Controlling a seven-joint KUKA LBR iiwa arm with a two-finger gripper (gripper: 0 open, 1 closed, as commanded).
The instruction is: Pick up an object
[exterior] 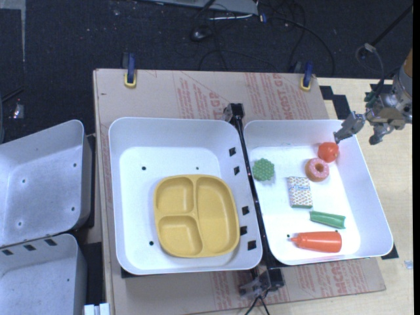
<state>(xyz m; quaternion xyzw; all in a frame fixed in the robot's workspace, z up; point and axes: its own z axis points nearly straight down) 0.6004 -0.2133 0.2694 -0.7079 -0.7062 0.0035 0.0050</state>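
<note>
The right bin [367, 195] holds a red tomato [328, 151], a pink ring doughnut [317, 170], a green bumpy ball [264, 169], a patterned packet [299, 191], a green wedge [327, 219] and an orange-red bottle [317, 241]. My gripper [363, 131] hangs at the bin's far right corner, above and to the right of the tomato. Its two fingers are spread apart with nothing between them.
The left bin [125, 176] holds a yellow compartment tray [196, 215]. A black divider [246, 189] runs between the bins. Spare white bins [39, 176] lie to the left of the bench. Clamps and cables sit along the far edge.
</note>
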